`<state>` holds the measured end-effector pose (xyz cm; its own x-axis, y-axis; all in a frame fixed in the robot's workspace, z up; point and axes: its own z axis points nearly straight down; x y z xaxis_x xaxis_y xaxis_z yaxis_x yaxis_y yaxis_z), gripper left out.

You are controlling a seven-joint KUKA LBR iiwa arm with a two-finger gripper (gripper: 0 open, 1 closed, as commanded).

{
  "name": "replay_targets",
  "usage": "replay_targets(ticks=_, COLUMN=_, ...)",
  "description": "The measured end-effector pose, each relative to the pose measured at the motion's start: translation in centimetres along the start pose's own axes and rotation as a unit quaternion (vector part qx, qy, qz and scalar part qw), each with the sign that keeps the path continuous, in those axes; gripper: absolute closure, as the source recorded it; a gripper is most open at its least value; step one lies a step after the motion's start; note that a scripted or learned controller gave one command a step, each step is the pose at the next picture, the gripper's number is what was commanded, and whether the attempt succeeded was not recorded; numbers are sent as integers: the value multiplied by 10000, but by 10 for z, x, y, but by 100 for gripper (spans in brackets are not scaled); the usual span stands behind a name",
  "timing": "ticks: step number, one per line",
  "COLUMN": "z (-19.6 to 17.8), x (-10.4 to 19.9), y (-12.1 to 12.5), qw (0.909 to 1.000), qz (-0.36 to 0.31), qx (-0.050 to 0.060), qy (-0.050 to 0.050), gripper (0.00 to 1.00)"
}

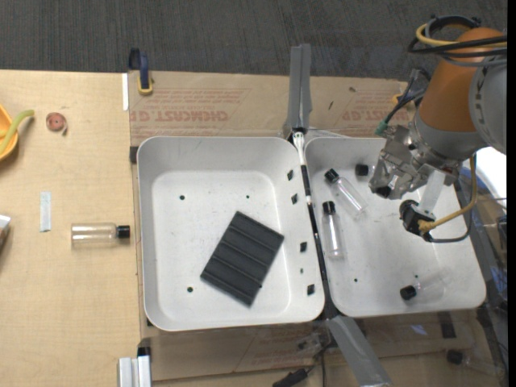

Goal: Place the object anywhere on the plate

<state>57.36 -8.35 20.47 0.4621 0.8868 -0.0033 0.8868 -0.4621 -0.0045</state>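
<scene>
Two white bins sit side by side on the bench, and the gripper (385, 185) hangs over the upper right part of the right bin (451, 297), the grey arm (455, 103) with its orange band coming in from the right. Whether anything sits at its tip cannot be told: the tip is dark, seen from above, and mixed with brackets and cables. Just to its left lie two clear vials with black caps, one vial (345, 190) slanted near the bin's top and a second vial (332, 229) lying lengthwise lower down. A small black cap (361, 169) rests close to the gripper's upper left, and a third vial (423, 287), faint against the white, lies below it near the bin's lower edge. Well to the left, in the left bin (161, 216), a dark ribbed plate (243, 258) lies flat and tilted. Farther left, on the bare wood bench (72, 297), rests a clear bottle (98, 232) with a black cap. Beyond the bench's far edge is dark carpet (201, 14).
</scene>
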Motion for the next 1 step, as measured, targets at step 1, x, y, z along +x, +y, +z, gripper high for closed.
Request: replay_targets(ticks=1, z=-94, x=49, y=70, qw=9998, qz=183, qx=-11, qy=-1, gripper=100)
